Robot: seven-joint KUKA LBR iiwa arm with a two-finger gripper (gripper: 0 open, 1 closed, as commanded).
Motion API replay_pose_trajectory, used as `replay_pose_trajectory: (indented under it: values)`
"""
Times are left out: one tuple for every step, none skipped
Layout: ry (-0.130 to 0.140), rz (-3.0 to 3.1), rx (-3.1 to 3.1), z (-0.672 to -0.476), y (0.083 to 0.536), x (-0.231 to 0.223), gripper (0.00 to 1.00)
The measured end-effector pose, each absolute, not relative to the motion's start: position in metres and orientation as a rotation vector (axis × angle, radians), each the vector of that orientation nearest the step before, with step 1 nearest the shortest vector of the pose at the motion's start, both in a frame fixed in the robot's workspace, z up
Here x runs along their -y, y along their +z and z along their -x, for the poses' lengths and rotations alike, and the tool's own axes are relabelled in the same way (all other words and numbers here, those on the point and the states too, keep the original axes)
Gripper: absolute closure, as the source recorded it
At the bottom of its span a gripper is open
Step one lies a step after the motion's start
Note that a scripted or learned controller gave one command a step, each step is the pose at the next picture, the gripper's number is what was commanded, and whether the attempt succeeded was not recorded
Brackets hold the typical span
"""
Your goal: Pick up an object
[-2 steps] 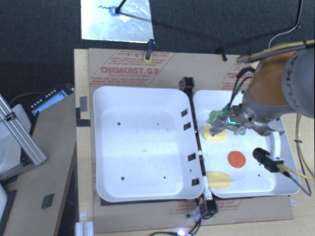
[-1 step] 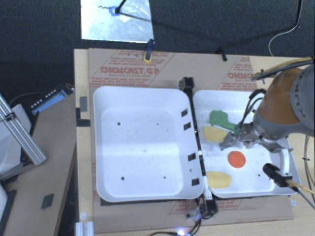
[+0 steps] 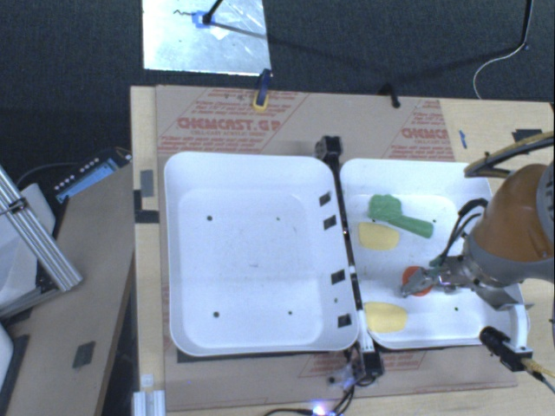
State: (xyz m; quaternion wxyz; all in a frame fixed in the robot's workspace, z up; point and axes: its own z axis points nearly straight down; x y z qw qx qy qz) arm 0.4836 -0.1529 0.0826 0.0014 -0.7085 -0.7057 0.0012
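Hand (image 3: 423, 281) sat low in rt bin (image 3: 451, 178), grip state can't tell, right at small red obj (image 3: 411, 281) on its left tip, btwn upper yellow piece (image 3: 379, 236) & lower yellow piece (image 3: 387, 317).

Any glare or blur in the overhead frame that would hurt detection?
Camera view: the foil sheet beyond the bench glares; both white bins are bright, near washed out, with soft shadows under the green object. The frame is slightly soft overall; the red object by the gripper is hard to make out.
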Motion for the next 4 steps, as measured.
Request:
replay_pose_trajectory:
  values:
    - [-0.004, 2.221, 2.226, -0.488, 0.095, 0.15, 1.0]
    - [-0.004, 2.221, 2.226, -0.488, 0.095, 0.15, 0.0]
    - [-0.008, 2.213, 2.236, -0.532, 0.085, 0.094, 0.0]
    - [-0.005, 2.223, 2.234, -0.616, 0.086, 0.148, 0.0]
